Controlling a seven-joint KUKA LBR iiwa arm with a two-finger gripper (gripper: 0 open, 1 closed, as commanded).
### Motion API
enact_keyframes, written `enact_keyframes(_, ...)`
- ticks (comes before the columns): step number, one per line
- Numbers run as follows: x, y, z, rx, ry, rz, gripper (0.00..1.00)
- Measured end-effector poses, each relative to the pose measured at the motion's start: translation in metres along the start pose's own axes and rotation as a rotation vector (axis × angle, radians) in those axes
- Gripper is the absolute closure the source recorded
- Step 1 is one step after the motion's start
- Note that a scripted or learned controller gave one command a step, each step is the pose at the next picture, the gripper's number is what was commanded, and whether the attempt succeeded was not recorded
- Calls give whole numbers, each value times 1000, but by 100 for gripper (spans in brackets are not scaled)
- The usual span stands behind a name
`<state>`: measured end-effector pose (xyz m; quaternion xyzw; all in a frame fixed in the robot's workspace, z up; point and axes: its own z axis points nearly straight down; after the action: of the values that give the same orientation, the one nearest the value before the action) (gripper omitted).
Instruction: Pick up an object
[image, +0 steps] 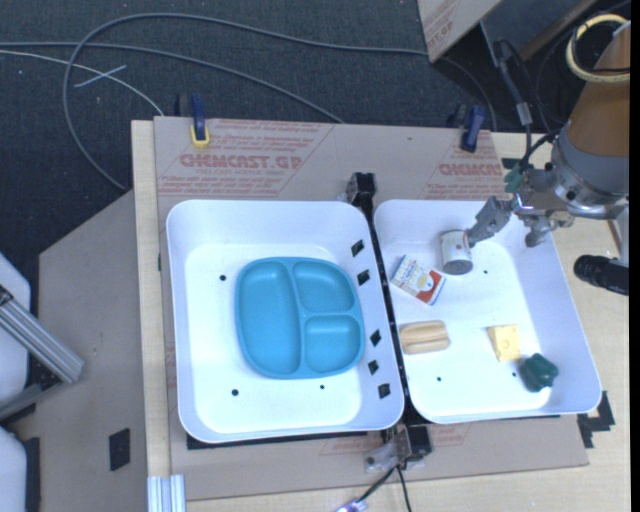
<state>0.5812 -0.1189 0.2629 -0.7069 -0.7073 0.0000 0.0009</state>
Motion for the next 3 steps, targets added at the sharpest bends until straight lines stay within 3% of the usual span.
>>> enact_keyframes(2, -10, -15, 97, 6, 1, 1, 0)
enact_keyframes(3, 0, -17, 156, 6, 2, 0, 0)
